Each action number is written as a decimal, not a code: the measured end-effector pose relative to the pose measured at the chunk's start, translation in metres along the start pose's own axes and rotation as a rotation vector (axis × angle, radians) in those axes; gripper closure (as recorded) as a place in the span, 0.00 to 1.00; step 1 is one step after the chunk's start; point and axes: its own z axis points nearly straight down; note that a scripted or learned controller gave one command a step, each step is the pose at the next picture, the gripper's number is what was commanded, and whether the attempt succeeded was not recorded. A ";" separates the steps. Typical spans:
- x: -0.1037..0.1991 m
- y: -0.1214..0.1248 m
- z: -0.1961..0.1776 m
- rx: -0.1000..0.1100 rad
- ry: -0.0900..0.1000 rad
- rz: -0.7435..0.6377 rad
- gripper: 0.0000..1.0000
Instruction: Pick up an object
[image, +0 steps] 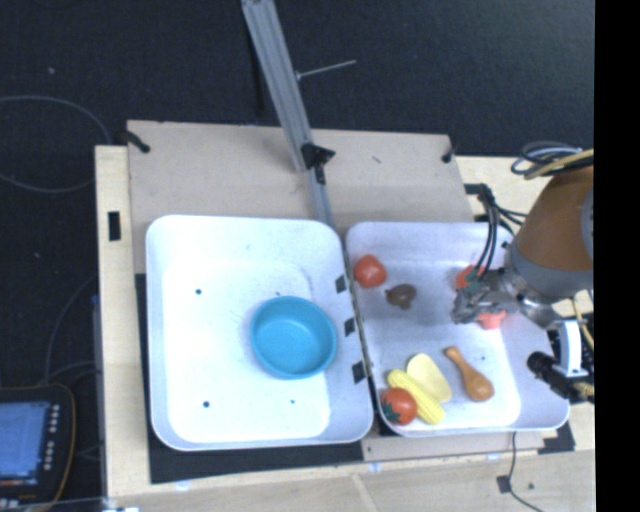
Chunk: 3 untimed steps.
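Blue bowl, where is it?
The blue bowl sits in the left bin, a little right of its middle, close to the wall shared with the right bin.

Blue bowl (292, 336) in left bin (175, 250), hand (472, 306) over right bin (430, 236)

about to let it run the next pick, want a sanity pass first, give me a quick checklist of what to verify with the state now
1. Gripper over the right bin: ok.
2. Target under the gripper: a red object sits right by it, whether it is gripped: cannot tell.
3. Finger state: cannot tell.
4. Other picks lying free in the right bin: tomato, brown lump, wooden pin, corn: ok.
5. Blue bowl alone in the left bin, away from the arm: ok.
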 end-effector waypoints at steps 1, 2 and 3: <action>-0.009 0.009 -0.061 0.035 0.012 -0.014 1.00; -0.010 0.009 -0.059 0.037 0.011 -0.016 1.00; 0.037 0.014 -0.071 0.035 0.014 -0.019 1.00</action>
